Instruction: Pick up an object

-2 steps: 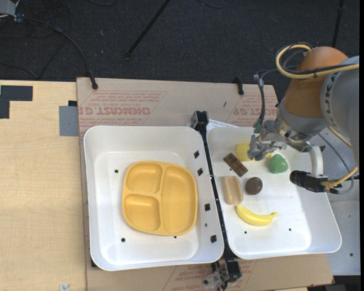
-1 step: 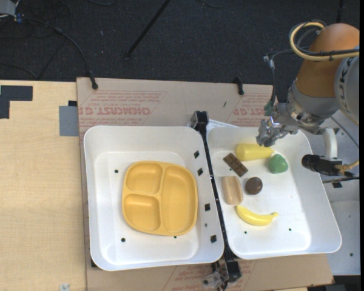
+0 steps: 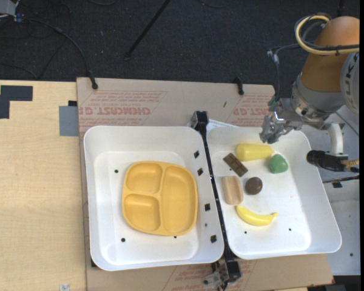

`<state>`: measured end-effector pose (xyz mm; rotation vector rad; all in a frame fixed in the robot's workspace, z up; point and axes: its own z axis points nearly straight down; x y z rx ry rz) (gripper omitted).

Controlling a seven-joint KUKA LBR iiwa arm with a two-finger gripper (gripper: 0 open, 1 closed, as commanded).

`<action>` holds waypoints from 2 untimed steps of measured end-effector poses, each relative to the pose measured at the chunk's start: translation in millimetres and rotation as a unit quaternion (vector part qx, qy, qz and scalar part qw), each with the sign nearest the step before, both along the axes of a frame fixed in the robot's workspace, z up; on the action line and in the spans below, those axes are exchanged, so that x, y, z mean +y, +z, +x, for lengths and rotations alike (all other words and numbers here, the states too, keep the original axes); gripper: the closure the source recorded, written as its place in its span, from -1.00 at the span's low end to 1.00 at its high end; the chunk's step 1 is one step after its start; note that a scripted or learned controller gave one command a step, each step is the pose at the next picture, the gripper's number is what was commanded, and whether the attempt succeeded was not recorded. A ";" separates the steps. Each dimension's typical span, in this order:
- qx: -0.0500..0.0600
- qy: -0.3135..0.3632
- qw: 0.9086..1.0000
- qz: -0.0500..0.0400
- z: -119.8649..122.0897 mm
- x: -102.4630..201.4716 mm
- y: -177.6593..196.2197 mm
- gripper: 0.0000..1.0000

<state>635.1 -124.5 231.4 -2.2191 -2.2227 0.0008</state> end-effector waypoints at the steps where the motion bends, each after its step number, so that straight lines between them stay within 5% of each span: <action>1: 0.002 0.000 1.000 0.000 -13.3 56.7 -8.5 1.00; 2: 0.003 0.001 1.000 0.000 -32.9 103.0 -17.8 1.00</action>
